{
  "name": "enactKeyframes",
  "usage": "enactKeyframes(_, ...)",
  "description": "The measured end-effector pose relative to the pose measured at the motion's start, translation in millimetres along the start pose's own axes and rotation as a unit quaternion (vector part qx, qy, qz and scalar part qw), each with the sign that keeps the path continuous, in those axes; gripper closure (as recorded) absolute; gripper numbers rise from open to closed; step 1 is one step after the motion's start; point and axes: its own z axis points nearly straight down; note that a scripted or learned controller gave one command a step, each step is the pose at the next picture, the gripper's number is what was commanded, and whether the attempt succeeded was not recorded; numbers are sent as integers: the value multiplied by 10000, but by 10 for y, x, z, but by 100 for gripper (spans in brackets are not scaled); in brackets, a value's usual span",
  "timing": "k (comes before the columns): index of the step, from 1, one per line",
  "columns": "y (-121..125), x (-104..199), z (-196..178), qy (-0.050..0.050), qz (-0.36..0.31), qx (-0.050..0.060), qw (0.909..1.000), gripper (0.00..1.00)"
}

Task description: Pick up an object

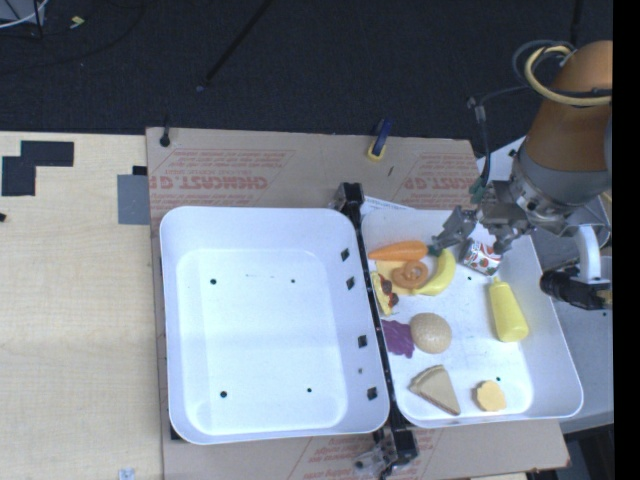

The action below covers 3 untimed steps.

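We are looking down on a tabletop (70, 298) carrying two shallow white bins side by side, the left bin (190, 238) at nine o'clock of the right bin (555, 368). The arm (565, 138) is reaching in from three o'clock, and its end effector (478, 240) is hovering over the upper part of the right bin with its two fingers spread apart, released, nothing sitting between them. One dark finger (450, 233) is pointing toward the banana (440, 273), which is lying just at seven o'clock of it, while a small red-and-white object (484, 258) is sitting right under the end effector; we cannot tell what it is, nor whether anything is touching it. An orange carrot (398, 251) is lying at nine o'clock of the banana, with a round orange-brown slice (410, 273) tucked against the banana's inner curve. A yellow cylinder (507, 310) is lying at five o'clock of the end effector. Lower in the bin we are seeing a tan round roll (430, 332), a purple piece (397, 336) just at nine o'clock of it, a tan wedge (437, 388) at six o'clock, and a small orange chunk (490, 396) beside the wedge.
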Motion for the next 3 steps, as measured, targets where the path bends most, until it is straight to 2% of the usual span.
enactKeyframes(1, 529, 100, 1767, 2, -19, 10, 10000, 0)
enactKeyframes(2, 531, 85, 1582, -1, 1, -1, 10000, 100)
enactKeyframes(3, 528, 81, 1588, -2, 5, 2, 10000, 0)
